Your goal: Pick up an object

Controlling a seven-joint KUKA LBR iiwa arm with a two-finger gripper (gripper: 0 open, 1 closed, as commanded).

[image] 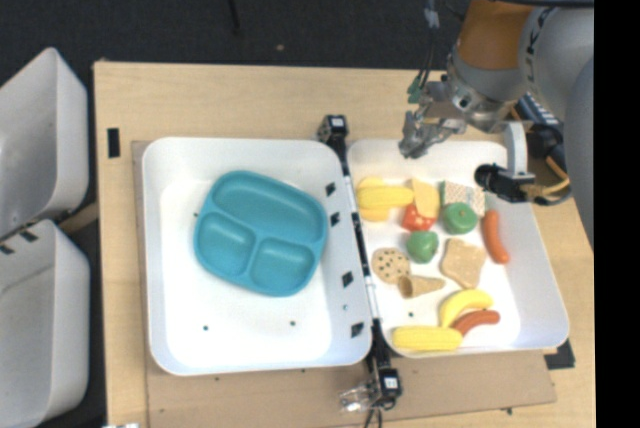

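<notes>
Item: yellow corn cob (384,197), right bin's (540,316) far-left corner. I judge it light, rigid, slippery; grasp mid-length, across. Gripper (415,144) hovers above; I cannot tell its state.

No legible text, labels, brands or numbers anywhere. The small black fittings (332,127) along the bin edges may carry markings, but at this resolution nothing on them can be read.

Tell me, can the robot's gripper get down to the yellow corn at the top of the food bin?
Probably yes. The gripper hangs over the right bin's far edge, just beyond the corn, with nothing lying on top of it. A cheese wedge sits close beside it, so the fit could be tight.
</notes>
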